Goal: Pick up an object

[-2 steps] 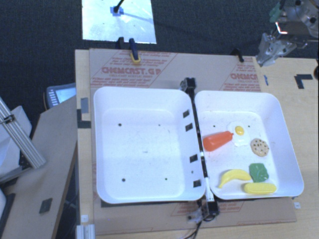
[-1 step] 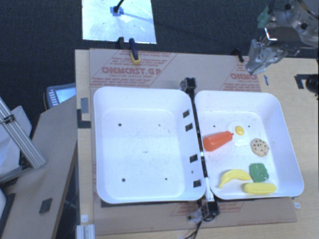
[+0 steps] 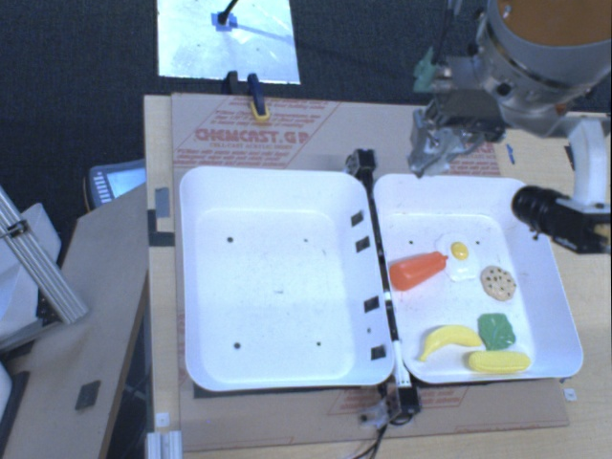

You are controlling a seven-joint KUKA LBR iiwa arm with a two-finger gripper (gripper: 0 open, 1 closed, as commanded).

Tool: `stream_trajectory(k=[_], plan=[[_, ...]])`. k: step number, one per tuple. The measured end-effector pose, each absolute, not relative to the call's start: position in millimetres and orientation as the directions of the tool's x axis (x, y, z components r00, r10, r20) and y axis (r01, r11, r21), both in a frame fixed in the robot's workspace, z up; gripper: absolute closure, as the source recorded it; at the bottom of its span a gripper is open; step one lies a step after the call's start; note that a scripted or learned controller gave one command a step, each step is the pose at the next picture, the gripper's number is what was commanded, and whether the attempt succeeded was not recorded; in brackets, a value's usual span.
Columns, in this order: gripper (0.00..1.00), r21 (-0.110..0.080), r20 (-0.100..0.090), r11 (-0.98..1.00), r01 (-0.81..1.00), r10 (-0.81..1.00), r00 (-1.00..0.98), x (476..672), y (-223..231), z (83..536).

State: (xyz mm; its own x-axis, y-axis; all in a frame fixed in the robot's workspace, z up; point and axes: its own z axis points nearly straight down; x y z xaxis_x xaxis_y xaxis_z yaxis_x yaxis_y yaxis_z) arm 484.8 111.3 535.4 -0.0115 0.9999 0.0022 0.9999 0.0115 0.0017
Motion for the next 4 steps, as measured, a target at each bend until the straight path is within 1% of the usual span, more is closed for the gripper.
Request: stream_trajectory(k=[1,2,4], plan=[[1.00,0.002,0.003,0.010,1.000,1.000,-0.010,486.0,167.7,535.0],[1.00,0.003,0.001,0.002,1.000,1.000,-0.002,504.3,170.2,535.2],[1.00,0.008,0.003,0.008,1.000,1.000,-0.008,504.3,170.2,558.0]])
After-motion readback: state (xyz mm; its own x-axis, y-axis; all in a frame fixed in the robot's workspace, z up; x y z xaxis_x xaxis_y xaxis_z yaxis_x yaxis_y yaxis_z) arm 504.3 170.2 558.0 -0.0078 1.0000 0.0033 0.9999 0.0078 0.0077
